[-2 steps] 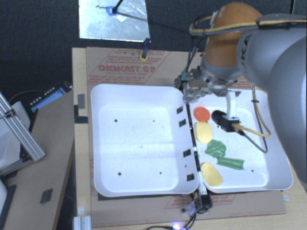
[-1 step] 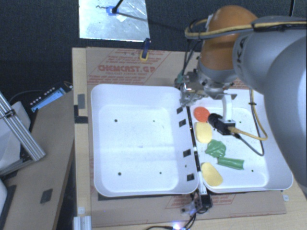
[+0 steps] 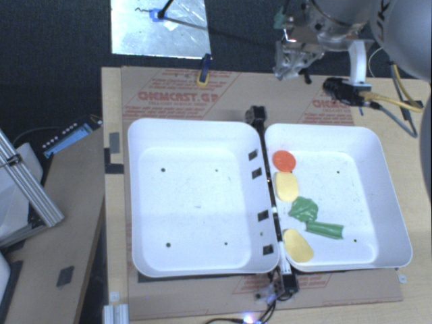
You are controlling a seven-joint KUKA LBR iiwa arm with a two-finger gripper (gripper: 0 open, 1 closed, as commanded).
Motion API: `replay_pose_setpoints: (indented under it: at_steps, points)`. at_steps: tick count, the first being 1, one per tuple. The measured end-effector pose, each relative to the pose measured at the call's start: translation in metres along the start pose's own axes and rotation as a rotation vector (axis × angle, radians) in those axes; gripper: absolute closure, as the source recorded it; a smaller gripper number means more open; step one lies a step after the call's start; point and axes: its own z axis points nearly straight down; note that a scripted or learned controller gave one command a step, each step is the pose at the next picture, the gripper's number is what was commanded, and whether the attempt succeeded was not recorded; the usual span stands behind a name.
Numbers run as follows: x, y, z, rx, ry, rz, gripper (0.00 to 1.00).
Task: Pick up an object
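The right bin point(image 3: 368, 181) holds several small things along its left side. Nearest the back lies an orange disc point(image 3: 284, 160), then a pale yellow oval piece point(image 3: 287, 186), a green leafy piece point(image 3: 304, 209), a green elongated piece point(image 3: 325, 230) and a second yellow piece point(image 3: 298, 245) near the front. My gripper point(image 3: 291, 65) hangs high above the bench, behind the bins' far edge and well away from these things. Nothing shows between its fingers.
The left bin point(image 3: 196, 194) stands beside the right one, joined by a black hinge strip point(image 3: 266, 191). A shiny metal sheet point(image 3: 160, 17) lies at the back left. A yellow and blue clip point(image 3: 203, 73) sits on the cardboard base.
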Motion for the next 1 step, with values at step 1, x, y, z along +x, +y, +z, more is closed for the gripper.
replay_pose_setpoints:
  at_steps: [1]
  points:
    - [0.0385,-0.0445,-0.0156,0.021,0.001,-0.001,1.0]
